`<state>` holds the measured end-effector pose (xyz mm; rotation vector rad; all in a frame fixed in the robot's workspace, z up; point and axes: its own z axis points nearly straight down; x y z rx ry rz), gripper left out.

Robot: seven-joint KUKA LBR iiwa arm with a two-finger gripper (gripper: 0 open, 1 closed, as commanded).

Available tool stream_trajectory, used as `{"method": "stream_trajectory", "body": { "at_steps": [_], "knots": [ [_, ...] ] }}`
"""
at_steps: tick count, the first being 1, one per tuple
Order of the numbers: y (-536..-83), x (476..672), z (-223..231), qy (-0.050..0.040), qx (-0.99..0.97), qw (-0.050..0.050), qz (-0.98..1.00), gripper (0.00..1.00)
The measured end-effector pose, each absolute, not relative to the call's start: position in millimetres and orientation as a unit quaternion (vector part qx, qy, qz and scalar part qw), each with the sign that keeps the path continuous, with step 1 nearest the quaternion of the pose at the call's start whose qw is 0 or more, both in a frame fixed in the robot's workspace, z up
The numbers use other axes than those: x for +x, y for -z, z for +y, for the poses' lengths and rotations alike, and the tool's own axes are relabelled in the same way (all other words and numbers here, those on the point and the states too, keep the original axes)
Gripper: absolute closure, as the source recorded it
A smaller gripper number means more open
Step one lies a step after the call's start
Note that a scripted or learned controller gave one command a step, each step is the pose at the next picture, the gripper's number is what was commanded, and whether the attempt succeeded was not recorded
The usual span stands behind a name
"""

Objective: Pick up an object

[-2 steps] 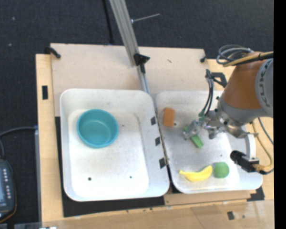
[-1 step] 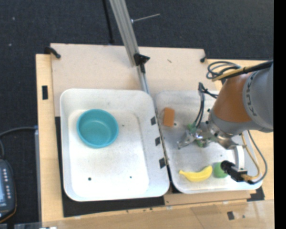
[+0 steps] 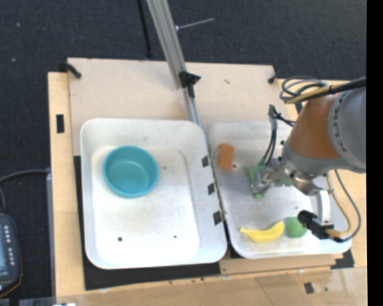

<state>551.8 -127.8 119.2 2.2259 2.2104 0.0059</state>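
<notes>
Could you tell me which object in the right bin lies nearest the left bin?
The orange block, beside the dividing edge; the banana and green ball lie farther right.

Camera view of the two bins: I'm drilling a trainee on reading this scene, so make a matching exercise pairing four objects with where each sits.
Things:
1. teal bowl
2. orange block
3. yellow banana
4. green ball

Places:
A. right bin, near its front edge, left of the ball
B. left bin, toward its upper left
C. right bin, beside the divider, toward the back
D. right bin, front, touching the banana's right tip

Pairs: 1-B, 2-C, 3-A, 4-D
</notes>
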Motion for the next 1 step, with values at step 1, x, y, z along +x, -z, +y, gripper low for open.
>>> {"method": "stream_trajectory", "body": {
  "at_steps": [1],
  "knots": [
    [-163.6,551.3,-125.1,-0.002,0.706,0.003,0.708,1.0]
  ]
}}
